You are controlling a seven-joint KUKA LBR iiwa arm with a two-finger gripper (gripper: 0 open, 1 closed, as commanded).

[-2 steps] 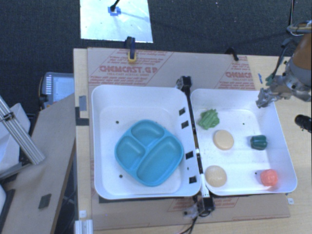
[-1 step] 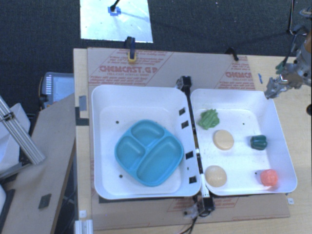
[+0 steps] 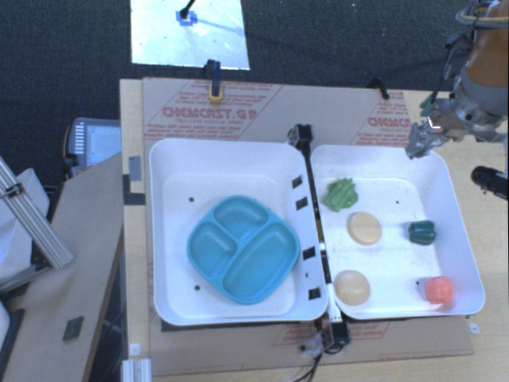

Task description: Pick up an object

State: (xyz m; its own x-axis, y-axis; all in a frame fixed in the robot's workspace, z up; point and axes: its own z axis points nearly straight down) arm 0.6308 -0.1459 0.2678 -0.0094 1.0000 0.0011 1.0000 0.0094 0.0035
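The hand [image 3: 419,143] hovers over the far right corner of the right bin [image 3: 457,205]; whether it is spread or pressed together cannot be told. Below it lie a green leafy piece [image 3: 341,194], two beige rounds [image 3: 364,228], a dark green object [image 3: 421,231] and a pink one [image 3: 438,290].

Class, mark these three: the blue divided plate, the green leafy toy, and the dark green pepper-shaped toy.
Blue divided plastic plate [image 3: 242,249], camera view, centre where the dividers meet.
Green leafy toy [image 3: 342,194], camera view, its middle.
Dark green pepper-shaped toy [image 3: 421,231], camera view, its body.
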